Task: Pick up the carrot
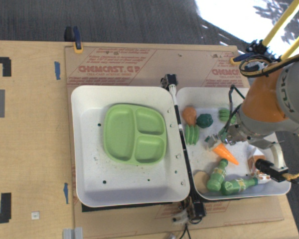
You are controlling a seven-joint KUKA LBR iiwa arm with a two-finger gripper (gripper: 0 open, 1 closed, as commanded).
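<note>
I am reaching in from three o'clock, my grey arm point(284, 101) with its orange band hanging over the right bin point(209, 96), and my pincer point(224, 137) is sitting low in that bin, just at the upper edge of the carrot point(225, 153). The carrot is lying near the middle of the right bin, its long axis running from about ten o'clock to four o'clock, with the thick end up toward my pincer and the thin tip pointing toward four o'clock. My pincer's tips are touching or nearly touching that thick end, but I cannot tell how far they are spread, and I am not seeing the carrot between them. Around the carrot, the right bin is also holding an orange round piece point(190, 115) at eleven o'clock, a striped green vegetable point(191, 134) just below it, a dark green broccoli-like piece point(205, 120) beside those, and a small green piece point(224, 114) toward twelve o'clock. At six o'clock from the carrot two green bottles point(228, 180) are lying close together against the bin's lower wall. The left bin point(84, 148) is carrying a light green divided plate point(135, 134) with three compartments, sitting near its centre.
</note>
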